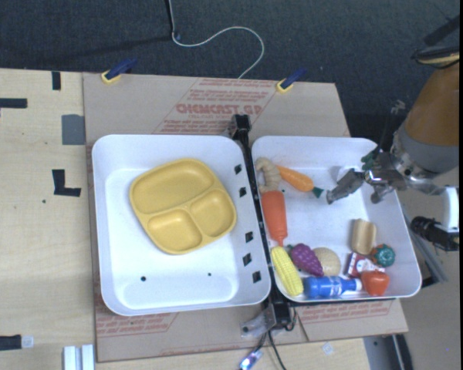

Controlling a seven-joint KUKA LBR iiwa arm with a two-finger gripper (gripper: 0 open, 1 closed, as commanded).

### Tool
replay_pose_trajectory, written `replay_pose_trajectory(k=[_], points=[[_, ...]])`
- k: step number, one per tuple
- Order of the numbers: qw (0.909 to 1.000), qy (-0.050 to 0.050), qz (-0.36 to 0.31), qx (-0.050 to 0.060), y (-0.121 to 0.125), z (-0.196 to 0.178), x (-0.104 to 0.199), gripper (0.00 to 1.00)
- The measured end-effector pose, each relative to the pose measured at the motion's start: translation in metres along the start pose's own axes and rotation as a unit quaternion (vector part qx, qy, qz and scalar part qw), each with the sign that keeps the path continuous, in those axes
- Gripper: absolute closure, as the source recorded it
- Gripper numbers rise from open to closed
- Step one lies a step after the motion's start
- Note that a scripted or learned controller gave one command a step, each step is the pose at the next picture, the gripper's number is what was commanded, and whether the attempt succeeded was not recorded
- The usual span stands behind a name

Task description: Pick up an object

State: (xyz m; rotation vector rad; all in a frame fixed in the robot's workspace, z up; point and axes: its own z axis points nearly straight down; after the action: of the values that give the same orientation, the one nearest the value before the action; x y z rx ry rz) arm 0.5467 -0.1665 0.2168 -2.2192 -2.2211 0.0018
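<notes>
Camera view, from above at a slant: two white bins side by side on cardboard. Left bin (108, 206) holds a yellow divided plate (183, 204). Right bin (324, 146) holds toy food, crowded along its left wall and near edge.

My gripper (356, 185) hangs over the right bin's upper right part, fingers spread, nothing betw. them. One finger points left toward the small carrot (296, 179), near it but apart.

Candidate items, approx. left to right: small carrot near the bin's top left; big carrot (275, 215) lying along the left wall; corn cob (286, 270) at the near left; purple grapes (305, 258) just beside it; blue bottle (330, 287) lying flat at the near edge; tan block (362, 236) standing free at mid-right.

Handling, by judgement: all look like hollow plastic, i.e. light, stiff, smooth, prob. slippery. Small carrot seems the best pick: nearest, w/ room on both sides. I'd take it across the thick orange middle, not the tapered tip, which could squirt out of the pinch. Tan block is a fair alt., flat-sided.
</notes>
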Motion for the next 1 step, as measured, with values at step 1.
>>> replay_pose_trajectory(k=[1], points=[[1.0000,0.000,-0.001,0.000,0.0003,-0.0099,0.0006,1.00]])
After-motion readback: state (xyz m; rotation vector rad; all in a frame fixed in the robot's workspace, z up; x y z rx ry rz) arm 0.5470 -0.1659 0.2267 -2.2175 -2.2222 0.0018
